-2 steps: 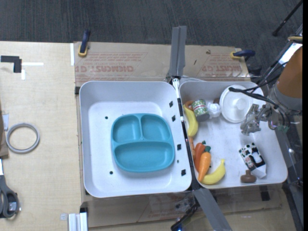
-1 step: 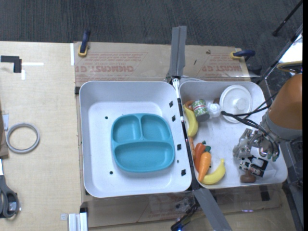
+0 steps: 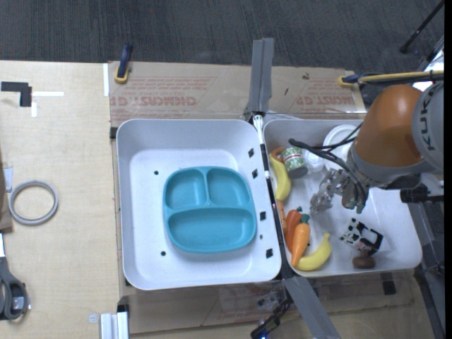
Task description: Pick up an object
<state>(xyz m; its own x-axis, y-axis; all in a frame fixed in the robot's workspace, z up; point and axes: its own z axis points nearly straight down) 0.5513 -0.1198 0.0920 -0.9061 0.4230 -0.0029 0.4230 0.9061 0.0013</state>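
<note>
The right bin (image 3: pixel 395 210) holds several small items. A yellow banana (image 3: pixel 281 179) lies along its left wall, and a second banana (image 3: pixel 316 255) curves near the front. Two orange carrots (image 3: pixel 299 236) lie between them. A small green-labelled can (image 3: pixel 294 161) lies on its side at the back left. My gripper (image 3: pixel 337 198) hangs over the middle of this bin, right of the carrots, open with nothing between its fingers. A black-and-white patterned object (image 3: pixel 361 236) and a small brown lump (image 3: pixel 364 262) sit just in front of the gripper, to its right.
The left bin (image 3: pixel 141 154) holds a blue divided plate (image 3: pixel 209 209). A white round dish (image 3: pixel 340 136) sits at the back of the right bin, partly under the arm. A tape ring (image 3: pixel 31 202) and scissors (image 3: pixel 13 295) lie on the bench at far left.
</note>
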